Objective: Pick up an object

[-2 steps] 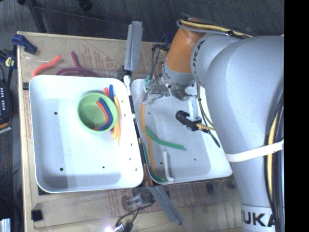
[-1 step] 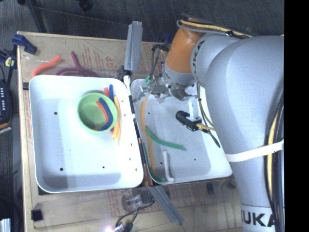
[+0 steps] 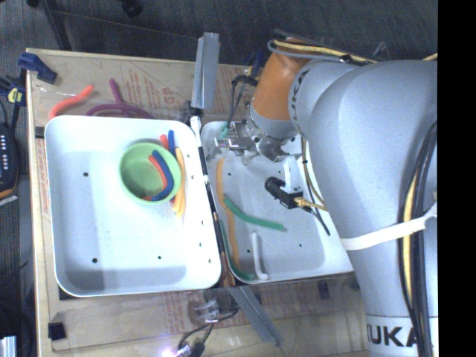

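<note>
The big grey arm (image 3: 372, 162) leans over the right bin (image 3: 312, 255), its gripper (image 3: 236, 141) low at the bin's far left corner, and whether it is clenched or released I cannot tell. Just beside it lies the green strip (image 3: 253, 216) on the bin floor: light, floppy, probably best pinched mid-length, where it lies flattest.
</note>
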### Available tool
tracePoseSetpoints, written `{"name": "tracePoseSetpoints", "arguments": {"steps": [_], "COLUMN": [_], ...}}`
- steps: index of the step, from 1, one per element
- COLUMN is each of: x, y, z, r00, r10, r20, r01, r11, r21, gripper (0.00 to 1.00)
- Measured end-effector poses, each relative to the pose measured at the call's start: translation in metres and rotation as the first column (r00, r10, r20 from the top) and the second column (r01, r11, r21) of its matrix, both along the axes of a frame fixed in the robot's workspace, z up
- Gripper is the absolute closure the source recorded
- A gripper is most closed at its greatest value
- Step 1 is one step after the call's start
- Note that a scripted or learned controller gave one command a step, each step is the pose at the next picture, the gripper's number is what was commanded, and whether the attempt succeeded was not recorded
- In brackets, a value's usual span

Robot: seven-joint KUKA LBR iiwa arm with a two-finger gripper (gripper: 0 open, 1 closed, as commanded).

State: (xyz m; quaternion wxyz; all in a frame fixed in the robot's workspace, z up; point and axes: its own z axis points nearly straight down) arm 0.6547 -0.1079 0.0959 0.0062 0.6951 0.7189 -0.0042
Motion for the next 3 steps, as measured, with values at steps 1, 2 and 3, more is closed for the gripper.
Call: {"name": "tracePoseSetpoints", "arguments": {"steps": [1, 2, 3], "x": [0.0, 0.0, 0.001], "y": [0.004, 0.001, 0.002], "z": [0.009, 0.01, 0.02], "r00": [1.0, 1.0, 1.0], "r10": [0.005, 0.004, 0.006], "r20": [-0.003, -0.001, -0.002], "r01": [-0.005, -0.004, -0.006], "r11": [1.0, 1.0, 1.0], "r21": [0.007, 0.003, 0.006], "gripper": [1.0, 0.0, 1.0]}}
